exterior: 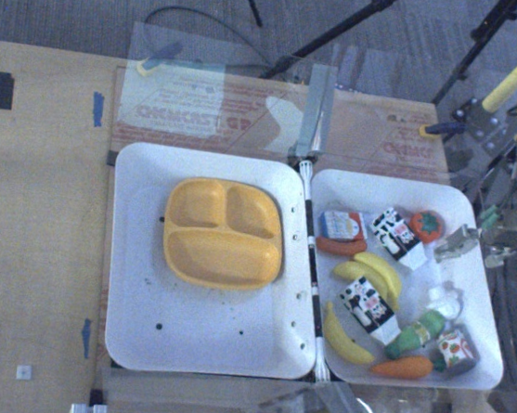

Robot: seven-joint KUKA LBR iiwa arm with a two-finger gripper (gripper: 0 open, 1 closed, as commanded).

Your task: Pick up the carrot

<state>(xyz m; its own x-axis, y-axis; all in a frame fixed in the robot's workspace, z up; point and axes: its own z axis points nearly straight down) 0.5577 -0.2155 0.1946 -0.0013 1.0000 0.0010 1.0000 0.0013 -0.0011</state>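
Progress: early going, I'd say, since the carrot (pixel 402 366) lies flat in the right bin (pixel 488 304), not yet lifted, so the reach, the grasp and the lift all look left to do.
Carrot: orange, lying lengthwise along the right bin's near wall, close to the front right corner.
Carrot's neighbours: a green bottle-like toy (pixel 419 329) sits just behind it, a small carton with red spots (pixel 455 351) just beside its right end, and a banana (pixel 344 336) off its left end.
Gripper: a grey metal piece (pixel 461 243) pokes in over the right bin's right rim, near the far corner, and I take that to be the gripper!
Jaws: too small and too blurred here, so I cannot tell whether they stand wide or narrow, and I see nothing between them.
Carrot versus jaws: well apart, with the carrot down at the near wall and the jaws up by the far right rim, a clear plastic piece (pixel 444 299) and the green bottle-like toy between them.
Rest of the right bin: a second banana (pixel 374 272), two cow-print cartons (pixel 395 234), a tomato (pixel 426 225) and a blue-faced packet (pixel 340 226).
Left bin: the left bin (pixel 129 307) holds a yellow divided plate (pixel 223 234), clear of the action.
Next call: a long drop toward the near wall, with crowding from the carton the likely snag.
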